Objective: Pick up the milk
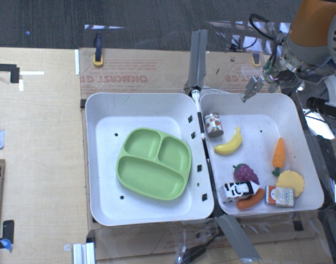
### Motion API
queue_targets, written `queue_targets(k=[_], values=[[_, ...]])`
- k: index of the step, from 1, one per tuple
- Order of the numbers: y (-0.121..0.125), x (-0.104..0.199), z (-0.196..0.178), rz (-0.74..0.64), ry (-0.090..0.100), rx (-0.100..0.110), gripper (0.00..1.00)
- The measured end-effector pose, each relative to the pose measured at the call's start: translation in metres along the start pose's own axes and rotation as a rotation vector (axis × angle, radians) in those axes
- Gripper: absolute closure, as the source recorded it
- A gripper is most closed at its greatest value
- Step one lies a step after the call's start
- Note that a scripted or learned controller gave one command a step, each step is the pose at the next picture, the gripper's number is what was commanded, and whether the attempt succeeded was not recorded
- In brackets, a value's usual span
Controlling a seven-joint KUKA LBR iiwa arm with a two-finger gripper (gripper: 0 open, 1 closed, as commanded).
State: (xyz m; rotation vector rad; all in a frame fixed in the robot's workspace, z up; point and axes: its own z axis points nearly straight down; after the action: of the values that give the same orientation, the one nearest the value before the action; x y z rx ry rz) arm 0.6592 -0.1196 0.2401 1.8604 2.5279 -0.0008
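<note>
Gripper [255, 87] hanging above the right bin's [292, 106] 12 o'clock rim, 2 fingers apart on nothing, so approach step, no grasp made. Milk [237, 190], a black-and-white carton lying flat at the bin's 7 o'clock, touching a sausage [250, 200] and near grapes [245, 173]; next move calls for a long descent toward 6 o'clock. Left bin [102, 147] bearing 1 green plate [153, 163], both on a cardboard-covered bench [135, 70].
</note>
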Motion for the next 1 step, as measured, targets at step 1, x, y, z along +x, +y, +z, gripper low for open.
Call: queue_targets(k=[1], values=[[-0.0053,-0.0173,-0.0073,-0.017,0.000,0.000,0.00]])
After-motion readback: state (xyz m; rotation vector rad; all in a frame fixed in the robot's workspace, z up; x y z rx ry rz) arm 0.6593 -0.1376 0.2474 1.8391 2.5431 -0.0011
